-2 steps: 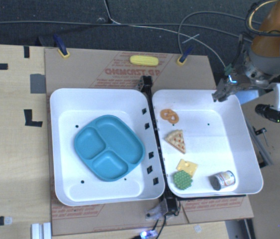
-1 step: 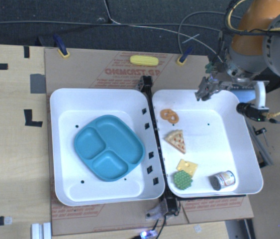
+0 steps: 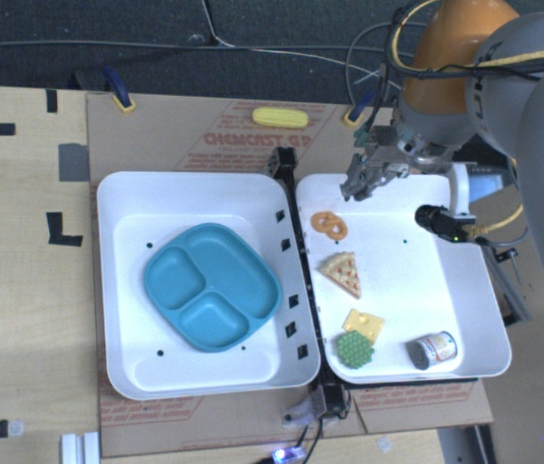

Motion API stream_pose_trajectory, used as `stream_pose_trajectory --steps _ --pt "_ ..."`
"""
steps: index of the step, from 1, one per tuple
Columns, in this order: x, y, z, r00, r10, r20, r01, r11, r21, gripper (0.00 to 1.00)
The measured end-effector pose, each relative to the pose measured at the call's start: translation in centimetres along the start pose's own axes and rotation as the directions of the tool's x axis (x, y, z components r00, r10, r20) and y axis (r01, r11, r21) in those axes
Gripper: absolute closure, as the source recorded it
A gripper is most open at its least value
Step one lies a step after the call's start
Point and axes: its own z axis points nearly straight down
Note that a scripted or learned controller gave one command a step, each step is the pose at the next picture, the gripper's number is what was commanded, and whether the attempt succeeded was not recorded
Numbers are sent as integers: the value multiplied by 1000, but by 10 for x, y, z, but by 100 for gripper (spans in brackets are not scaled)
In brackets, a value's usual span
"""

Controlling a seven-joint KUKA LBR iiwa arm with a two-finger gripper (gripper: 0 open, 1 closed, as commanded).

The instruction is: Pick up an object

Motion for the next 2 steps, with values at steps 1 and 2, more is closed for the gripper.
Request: stream_pose_trajectory --steps 1,2 --pt "55 -3 12 1000 1 1 -1 1000 0 100" --pt "117 -4 3 1000 -1 0 1 1000 -1 100"
